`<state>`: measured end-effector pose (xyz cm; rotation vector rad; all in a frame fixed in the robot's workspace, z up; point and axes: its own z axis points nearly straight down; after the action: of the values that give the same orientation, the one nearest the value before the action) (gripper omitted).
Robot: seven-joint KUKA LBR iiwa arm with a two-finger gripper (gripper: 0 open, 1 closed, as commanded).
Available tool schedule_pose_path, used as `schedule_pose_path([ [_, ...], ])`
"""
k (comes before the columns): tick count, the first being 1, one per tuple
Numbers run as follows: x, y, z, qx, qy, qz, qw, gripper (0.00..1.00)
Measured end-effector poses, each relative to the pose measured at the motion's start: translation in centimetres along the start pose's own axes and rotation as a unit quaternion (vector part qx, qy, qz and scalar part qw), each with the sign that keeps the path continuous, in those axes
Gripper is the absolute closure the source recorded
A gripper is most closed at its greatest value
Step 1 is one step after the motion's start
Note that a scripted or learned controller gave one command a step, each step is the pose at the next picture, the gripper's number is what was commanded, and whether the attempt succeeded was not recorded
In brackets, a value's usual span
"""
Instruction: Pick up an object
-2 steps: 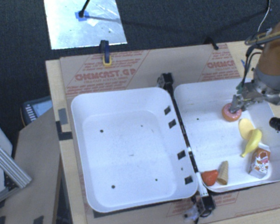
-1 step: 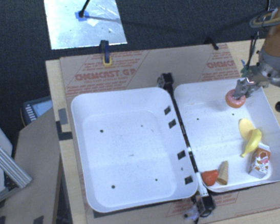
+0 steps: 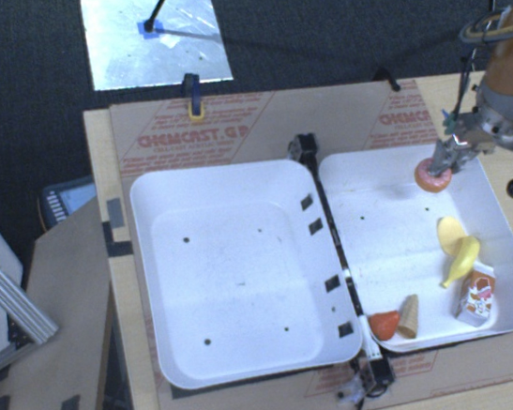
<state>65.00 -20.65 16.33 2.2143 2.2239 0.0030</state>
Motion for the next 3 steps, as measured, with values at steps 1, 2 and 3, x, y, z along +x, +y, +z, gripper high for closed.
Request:
schedule_pose_path([
  [1,0.1,-1.7,5.9,0.003,0.001,0.001,1.0,1.0],
  [2,0.0,-1.9,-1.8,-0.001,-0.001,0.001,1.0,1.0],
  [3,0.1,-1.3,6.5,0.003,0.001,0.0,1.0,1.0],
])
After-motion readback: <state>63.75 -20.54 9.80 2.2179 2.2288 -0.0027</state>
